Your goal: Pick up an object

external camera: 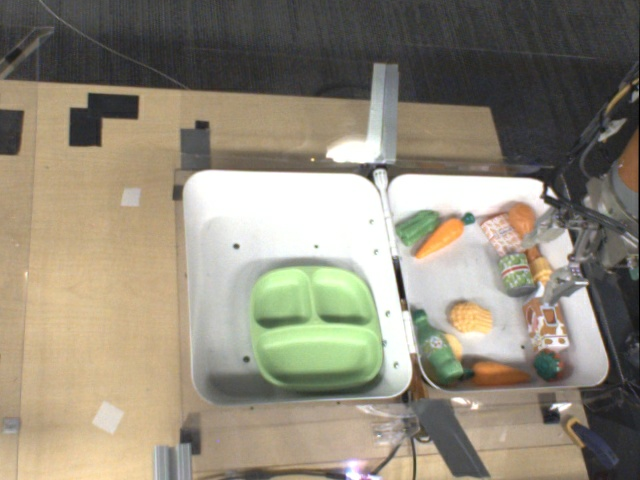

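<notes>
Claw [558, 258] hangs spread and holding nothing over the right bin's [600, 363] right edge. Nearest the front edge lie a bottle [434, 348] and a carrot [497, 373]. A carton [546, 326] sits just nearer than the claw, long axis running front to back. A can [515, 273] lies just left. Corn [470, 317] has open floor around it. Farther back, another carrot [440, 238] lies aslant.
</notes>
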You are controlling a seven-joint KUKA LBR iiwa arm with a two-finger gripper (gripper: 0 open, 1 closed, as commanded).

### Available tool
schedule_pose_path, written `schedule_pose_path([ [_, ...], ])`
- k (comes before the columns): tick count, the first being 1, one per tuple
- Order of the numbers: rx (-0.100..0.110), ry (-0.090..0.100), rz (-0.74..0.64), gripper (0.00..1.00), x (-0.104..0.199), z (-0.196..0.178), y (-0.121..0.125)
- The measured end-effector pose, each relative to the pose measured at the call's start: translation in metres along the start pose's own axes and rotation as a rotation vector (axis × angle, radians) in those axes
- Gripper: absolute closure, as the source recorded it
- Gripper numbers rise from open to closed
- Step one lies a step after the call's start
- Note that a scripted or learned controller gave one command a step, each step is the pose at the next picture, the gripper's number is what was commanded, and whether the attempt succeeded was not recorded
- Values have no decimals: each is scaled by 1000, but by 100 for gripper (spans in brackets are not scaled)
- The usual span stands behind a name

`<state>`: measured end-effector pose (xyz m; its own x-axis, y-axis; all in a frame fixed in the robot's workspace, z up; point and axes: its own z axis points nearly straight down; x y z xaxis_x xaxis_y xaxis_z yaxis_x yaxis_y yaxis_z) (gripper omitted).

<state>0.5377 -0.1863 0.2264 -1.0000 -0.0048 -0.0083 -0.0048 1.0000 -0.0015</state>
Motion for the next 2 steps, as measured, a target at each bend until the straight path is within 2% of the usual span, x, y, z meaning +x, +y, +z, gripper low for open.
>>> schedule_pose_path([
  [1,3,-8,6,0,-41,136,-19],
  [2,-3,-7,-165,0,-121,138,77],
])
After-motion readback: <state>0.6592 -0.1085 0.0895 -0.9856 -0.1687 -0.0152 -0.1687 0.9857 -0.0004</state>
